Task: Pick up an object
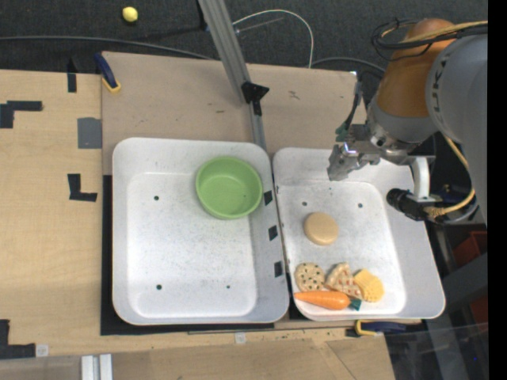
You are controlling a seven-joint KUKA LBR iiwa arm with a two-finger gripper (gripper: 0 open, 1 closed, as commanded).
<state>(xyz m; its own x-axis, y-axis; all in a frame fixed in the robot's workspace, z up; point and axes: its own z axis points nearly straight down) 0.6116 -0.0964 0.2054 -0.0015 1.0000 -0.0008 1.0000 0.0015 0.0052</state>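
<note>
The gripper (342,167) hangs above the right bin's (412,291) far rim; its grasp state cannot be told. Descending there risks striking the rim and missing the round bun (321,229).

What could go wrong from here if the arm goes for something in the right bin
The carrot, cookie and other small pieces are packed together in the right bin's near corner, so a grab there may clip a neighbour or hit the wall. The tan round piece looks low and smooth and might slip. The gripper is above the far rim.
</note>
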